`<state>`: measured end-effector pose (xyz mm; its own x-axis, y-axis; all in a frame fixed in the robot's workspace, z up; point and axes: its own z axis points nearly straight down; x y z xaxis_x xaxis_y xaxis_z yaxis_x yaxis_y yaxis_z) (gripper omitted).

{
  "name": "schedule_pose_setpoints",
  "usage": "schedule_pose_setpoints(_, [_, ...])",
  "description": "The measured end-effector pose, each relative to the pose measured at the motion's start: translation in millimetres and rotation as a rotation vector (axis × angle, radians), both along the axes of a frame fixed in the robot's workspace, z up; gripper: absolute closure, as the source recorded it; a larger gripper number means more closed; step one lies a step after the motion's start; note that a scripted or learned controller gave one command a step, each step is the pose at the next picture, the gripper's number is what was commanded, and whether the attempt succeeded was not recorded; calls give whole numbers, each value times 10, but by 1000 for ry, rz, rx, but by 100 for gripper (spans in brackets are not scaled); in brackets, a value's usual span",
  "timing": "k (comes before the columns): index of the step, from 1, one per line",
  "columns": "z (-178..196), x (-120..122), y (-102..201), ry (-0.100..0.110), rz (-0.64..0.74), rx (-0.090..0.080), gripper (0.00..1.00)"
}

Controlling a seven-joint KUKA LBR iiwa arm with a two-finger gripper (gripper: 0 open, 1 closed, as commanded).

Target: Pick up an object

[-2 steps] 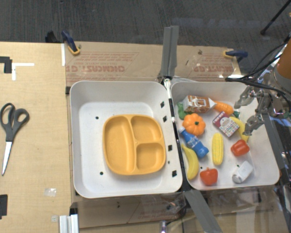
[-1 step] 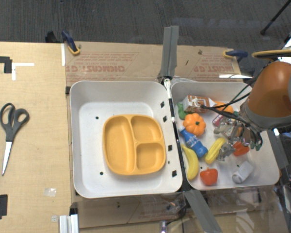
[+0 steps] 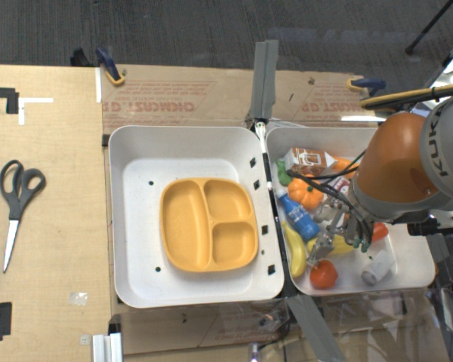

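nearest the lens, along the bottom edge of the right bin (image 3: 419,281), lie a red tomato-like ball (image 3: 324,275) and, to its right, a pale grey cylinder (image 3: 377,266) lying tilted on the floor. just above them the gripper (image 3: 334,236) hangs low among the clutter, over the yellow banana (image 3: 294,251), with a blue bottle (image 3: 297,217) and an orange fruit (image 3: 308,194) just beyond and a brown-and-white packet (image 3: 311,159) at the far wall. whether its claw is spread or closed i cannot tell; metal and cables blur together there, and nothing can be seen caught in it. the left bin (image 3: 128,225) holds a yellow divided plate (image 3: 209,225), well apart from the arm. scissors (image 3: 16,194) lie out on the bench at far left. the likely target is the banana or the red ball, both close below the tool. to do this well, settle on one item, come straight down with the claw centred across its narrow width, avoid nudging neighbours, close firmly, then lift slowly to check it comes up.
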<state>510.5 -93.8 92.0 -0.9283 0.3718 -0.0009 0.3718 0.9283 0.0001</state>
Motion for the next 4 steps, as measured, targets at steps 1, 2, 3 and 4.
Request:
schedule_pose_setpoints(1, [10, 1055, -303, -1, -97, -2, 0])
schedule_pose_setpoints(2, [-17, 1154, -70, 20, -58, -5, 0])
schedule_pose_setpoints(3, [21, 1153, -842, -4, -23, -2, 0])
schedule_pose_setpoints(4, [15, 636, -1283, -3, -145, -1, 0])
